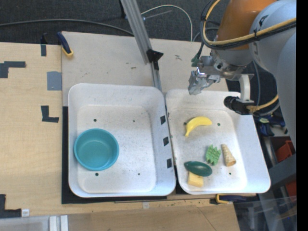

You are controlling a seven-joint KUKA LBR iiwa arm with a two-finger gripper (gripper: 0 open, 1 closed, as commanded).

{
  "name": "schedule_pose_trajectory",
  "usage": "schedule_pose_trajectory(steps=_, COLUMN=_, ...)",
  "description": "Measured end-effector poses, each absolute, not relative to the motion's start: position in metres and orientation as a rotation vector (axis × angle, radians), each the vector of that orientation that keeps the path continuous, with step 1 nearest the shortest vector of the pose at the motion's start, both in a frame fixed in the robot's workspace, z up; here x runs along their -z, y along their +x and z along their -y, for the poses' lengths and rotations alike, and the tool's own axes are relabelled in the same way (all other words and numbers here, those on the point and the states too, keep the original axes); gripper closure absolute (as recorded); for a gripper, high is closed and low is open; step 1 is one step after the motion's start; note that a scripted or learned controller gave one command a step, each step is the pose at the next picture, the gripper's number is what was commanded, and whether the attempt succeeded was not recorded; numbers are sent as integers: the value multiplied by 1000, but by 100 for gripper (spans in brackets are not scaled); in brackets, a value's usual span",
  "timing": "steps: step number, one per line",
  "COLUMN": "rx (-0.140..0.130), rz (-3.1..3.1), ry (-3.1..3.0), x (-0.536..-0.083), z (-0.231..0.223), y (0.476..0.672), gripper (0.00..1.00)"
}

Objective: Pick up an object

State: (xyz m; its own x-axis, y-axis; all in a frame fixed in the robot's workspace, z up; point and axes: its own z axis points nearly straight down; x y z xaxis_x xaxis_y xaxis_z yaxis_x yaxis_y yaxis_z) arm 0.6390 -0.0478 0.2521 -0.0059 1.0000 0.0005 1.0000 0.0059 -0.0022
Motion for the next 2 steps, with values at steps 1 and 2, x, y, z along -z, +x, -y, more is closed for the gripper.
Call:
schedule_pose_trajectory(steps=1, rx=0, rz=2227, ry=-2212, x=-256, z=-3, y=629, gripper=100)
schedule_pose_trajectory(steps=2, rx=-1, rz=2227, ry=-2212, x=-256, z=-55, y=611, gripper=100)
